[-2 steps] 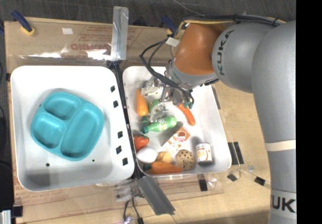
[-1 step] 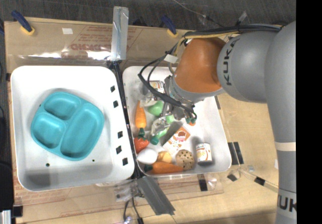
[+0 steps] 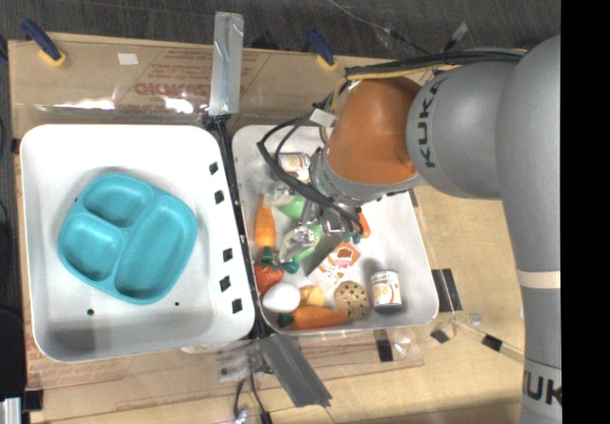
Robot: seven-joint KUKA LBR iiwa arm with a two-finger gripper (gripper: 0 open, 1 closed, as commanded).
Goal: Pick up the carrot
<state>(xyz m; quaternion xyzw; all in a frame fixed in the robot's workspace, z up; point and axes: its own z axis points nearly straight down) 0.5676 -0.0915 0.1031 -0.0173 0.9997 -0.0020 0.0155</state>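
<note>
Glossy smooth orange carrot [image 3: 265, 225], matt teal plastic tray [image 3: 128, 236], smooth white plastic bins [image 3: 57, 332].

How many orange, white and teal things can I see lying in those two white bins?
Orange: 2, a carrot by the right bin's left wall and another carrot at its near edge
White: 1, an egg
Teal: 1, a divided plate in the left bin
Total: 4
The arm hides part of the right bin, so more may lie beneath.

The grey arm [image 3: 477, 127] reaches in from the right, wrist bent downward.
</note>
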